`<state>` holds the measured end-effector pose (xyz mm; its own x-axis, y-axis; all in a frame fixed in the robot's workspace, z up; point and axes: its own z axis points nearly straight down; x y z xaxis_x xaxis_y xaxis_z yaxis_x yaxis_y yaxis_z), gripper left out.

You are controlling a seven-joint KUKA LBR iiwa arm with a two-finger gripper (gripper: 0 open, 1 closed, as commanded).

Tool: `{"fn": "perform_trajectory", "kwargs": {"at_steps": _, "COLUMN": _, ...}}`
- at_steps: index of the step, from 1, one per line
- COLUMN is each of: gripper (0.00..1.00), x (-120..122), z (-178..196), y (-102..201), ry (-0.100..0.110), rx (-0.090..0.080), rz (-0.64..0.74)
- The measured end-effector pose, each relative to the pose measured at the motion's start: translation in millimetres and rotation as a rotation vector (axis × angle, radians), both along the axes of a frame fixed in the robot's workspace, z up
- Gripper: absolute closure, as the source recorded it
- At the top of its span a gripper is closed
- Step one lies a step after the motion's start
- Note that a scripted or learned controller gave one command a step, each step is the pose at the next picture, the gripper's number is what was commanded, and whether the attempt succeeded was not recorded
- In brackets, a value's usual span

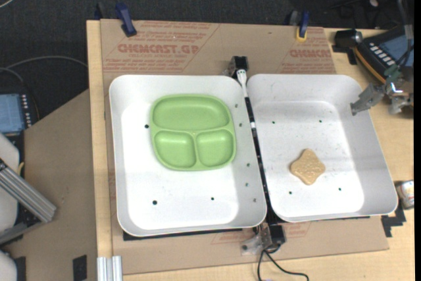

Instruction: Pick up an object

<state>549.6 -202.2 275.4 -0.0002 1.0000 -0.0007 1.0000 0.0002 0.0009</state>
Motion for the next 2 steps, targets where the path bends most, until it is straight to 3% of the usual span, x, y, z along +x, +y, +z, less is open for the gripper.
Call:
{"fn": "perform_trajectory", "kwargs": {"at_steps": 1, "gripper": 0.0, "x": -50.8, "z": -135.8, "y": 16.8, "ry": 0.017, "rx": 0.007, "rz": -0.002}}
{"fn": "perform_trajectory", "kwargs": {"at_steps": 2, "gripper": 0.0, "x": 16.8, "z": -193.8, "y": 45.5, "ry": -0.003, "rx": 0.0, "rz": 0.005}}
